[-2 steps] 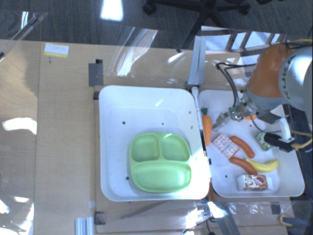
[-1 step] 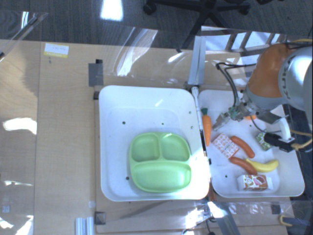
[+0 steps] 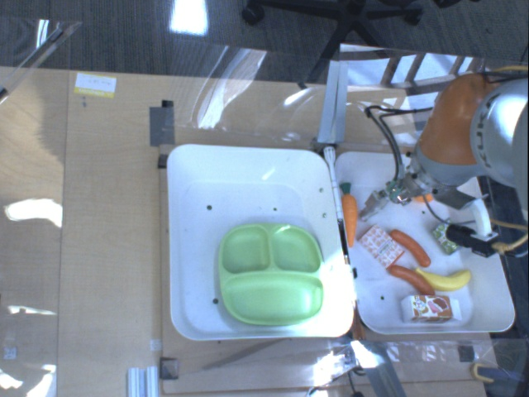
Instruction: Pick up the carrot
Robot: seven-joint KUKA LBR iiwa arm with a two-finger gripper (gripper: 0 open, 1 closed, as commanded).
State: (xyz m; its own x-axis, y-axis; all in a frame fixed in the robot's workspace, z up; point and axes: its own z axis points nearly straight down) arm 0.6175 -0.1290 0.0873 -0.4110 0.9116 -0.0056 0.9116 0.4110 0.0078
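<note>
- My claw (image 3: 382, 201) hangs low in the right bin (image 3: 364, 165), in its upper left part, at about ten o'clock from the bin's middle
- The fingers look spread a little, their tips pointing toward eight o'clock, and nothing sits between them; I have hold of nothing
- The carrot (image 3: 350, 217) lies along the bin's left wall, tip toward six o'clock, green top toward twelve; from my claw it is just beside, at about eight o'clock
- It is pressed up against that wall, so I judge one finger will have little room on the wall side; that is likely why I come at it slanted from the open side
- The red packet (image 3: 379, 246) lies just at four o'clock of the carrot, and could get nudged if I close wide
- Two sausages (image 3: 410, 247), a banana (image 3: 445, 280) and a carton (image 3: 429, 308) sit toward the bin's lower right, well clear of my path
- The left bin (image 3: 190, 222) carries a green tray (image 3: 271, 273); it plays no part in the lift
- I judge the grasp not yet made: I need to shift toward the wall, settle over the carrot's middle, then close
</note>
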